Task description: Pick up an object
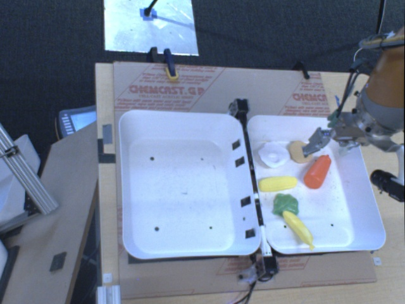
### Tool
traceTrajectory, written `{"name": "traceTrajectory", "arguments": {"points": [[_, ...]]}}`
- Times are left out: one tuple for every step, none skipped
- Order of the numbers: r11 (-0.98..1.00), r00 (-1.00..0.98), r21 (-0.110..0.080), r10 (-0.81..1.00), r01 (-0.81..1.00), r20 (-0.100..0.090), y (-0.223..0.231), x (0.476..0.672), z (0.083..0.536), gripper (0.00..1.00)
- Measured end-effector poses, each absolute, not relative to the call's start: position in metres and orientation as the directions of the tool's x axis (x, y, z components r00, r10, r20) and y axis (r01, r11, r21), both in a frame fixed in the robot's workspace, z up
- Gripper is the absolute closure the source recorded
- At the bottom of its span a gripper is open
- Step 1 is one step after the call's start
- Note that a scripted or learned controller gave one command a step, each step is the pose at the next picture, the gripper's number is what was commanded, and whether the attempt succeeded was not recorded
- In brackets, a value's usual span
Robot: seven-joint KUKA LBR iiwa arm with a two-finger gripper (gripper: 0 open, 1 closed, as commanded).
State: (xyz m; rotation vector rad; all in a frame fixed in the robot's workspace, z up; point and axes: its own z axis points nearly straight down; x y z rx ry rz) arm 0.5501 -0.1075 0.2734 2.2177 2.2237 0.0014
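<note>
Your gripper (314,145) hangs just above the tan round plastic piece (297,151); jaws state: can't tell. Right of that piece lies the orange plastic carrot (317,171), probably light, stiff, slick. Grab it across its thick middle.

You'll see the arm (385,84) as a rounded grey body with a broad orange band above the wrist. Thin cables, one of them yellowish, loop over its top and trail down its side. Below the band sits a grey metal wrist block, ending in the gripper (314,144), slim, silvery and dull grey.
</note>
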Motion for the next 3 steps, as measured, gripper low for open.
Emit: {"name": "traceTrajectory", "arguments": {"points": [[-0.004, 0.004, -0.014, 1.000, 1.000, 0.002, -0.137, 0.482, 0.149, 0.00], [0.002, -0.002, 0.005, 1.000, 1.000, -0.001, -0.135, 0.488, 0.166, 1.00], [0.002, -0.002, 0.008, 1.000, 1.000, -0.002, -0.135, 0.489, 0.177, 1.00]]}}
